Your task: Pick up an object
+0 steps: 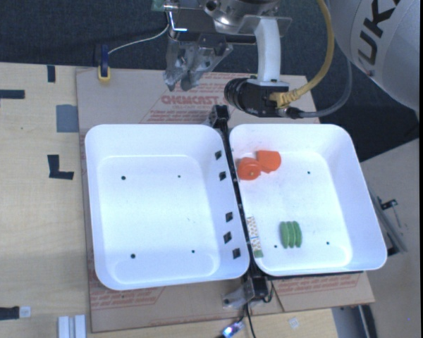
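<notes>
An orange object (259, 164) of two rounded parts lies in the right bin (338, 189), close to its left wall near the back. A small green ribbed object (290, 234) rests toward the front of that same bin. My gripper (185, 82) hangs high above the bench, beyond the back edge of the left bin (127, 210), well away from both objects. Its fingertips point down, close together, and nothing is between them.
Both white bins sit side by side on a cardboard sheet (190, 101) with red print. A black divider strip (229, 189) runs between them. A small yellow and blue clamp (103, 65) stands at the cardboard's back left corner.
</notes>
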`<state>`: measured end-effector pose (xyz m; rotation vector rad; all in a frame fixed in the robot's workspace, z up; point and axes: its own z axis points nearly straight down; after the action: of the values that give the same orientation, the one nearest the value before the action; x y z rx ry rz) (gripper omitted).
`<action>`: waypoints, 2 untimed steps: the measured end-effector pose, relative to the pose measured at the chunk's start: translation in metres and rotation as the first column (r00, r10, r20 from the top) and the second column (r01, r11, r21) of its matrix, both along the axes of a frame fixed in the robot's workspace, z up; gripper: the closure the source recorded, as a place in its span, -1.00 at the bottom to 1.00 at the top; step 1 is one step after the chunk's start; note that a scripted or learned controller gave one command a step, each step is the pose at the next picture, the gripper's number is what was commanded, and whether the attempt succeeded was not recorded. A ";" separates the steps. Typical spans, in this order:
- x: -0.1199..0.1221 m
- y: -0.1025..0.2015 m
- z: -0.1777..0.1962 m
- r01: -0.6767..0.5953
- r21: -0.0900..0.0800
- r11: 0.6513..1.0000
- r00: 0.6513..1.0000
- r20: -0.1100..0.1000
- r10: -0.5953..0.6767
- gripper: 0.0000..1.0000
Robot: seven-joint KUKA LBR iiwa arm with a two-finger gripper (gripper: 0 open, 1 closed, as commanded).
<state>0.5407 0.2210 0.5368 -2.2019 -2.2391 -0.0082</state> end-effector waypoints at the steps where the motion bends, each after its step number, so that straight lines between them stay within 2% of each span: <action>1: -0.025 -0.116 -0.007 0.026 -0.007 1.000 1.000 -0.004 -0.026 1.00; 2: -0.039 -0.043 -0.002 0.009 -0.004 1.000 1.000 -0.003 -0.009 1.00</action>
<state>0.5015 0.1784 0.5346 -2.2121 -2.2293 -0.0001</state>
